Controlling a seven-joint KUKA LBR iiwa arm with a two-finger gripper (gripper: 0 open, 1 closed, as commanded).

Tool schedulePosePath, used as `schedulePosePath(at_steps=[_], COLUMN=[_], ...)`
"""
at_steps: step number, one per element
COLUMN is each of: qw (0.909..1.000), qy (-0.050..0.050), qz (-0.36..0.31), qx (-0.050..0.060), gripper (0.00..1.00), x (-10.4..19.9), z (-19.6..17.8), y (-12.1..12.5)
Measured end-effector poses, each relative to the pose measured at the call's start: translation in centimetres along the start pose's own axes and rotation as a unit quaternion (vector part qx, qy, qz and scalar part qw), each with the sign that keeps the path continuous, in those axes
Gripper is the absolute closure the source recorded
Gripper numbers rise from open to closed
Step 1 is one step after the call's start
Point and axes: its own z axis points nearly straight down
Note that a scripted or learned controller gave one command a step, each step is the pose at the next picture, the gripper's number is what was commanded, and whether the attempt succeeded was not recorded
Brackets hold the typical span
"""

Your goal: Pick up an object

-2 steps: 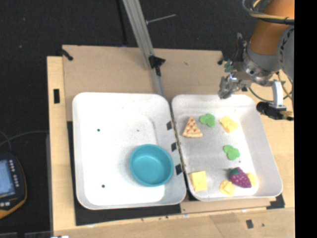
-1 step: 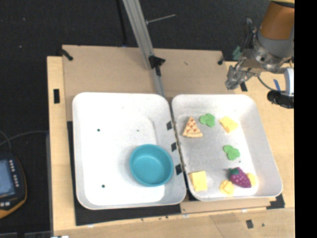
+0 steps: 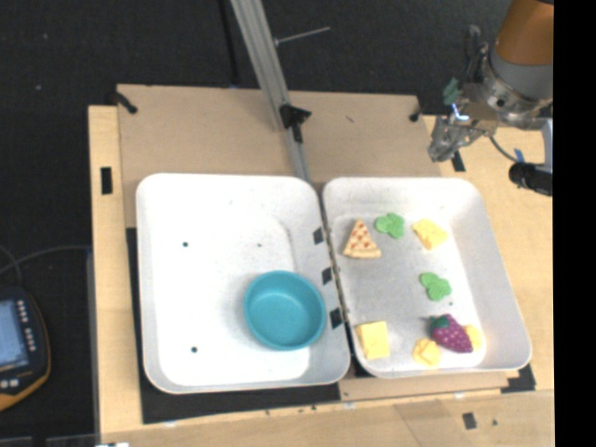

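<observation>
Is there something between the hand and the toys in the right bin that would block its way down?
Nothing visible blocks it. The hand hangs beyond the far rim of the right shallow white bin; the nearest piece, a yellow toy block, lies uncovered.

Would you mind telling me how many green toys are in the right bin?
2: one green toy near the far edge beside the pizza slice, another green toy mid-bin above the grapes.

Robotics lab test cell: plywood bench (image 3: pixel 214 128) on black floor, two white bins (image 3: pixel 186 212), angled aluminium camera mast (image 3: pixel 265 59), teach pendant (image 3: pixel 17 338) at left edge, toy food props.
</observation>
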Motion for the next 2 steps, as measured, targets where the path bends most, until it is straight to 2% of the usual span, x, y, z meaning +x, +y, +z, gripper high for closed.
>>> schedulePosePath(at_steps=[1, 2], qw=[1.0, 1.0], qy=[0.001, 0.0], qz=[0.0, 0.001], qx=[0.002, 0.002], gripper=[1.0, 1.0], x=[5.6, 9.9], z=[0.4, 2.2], y=[-0.3, -1.8])
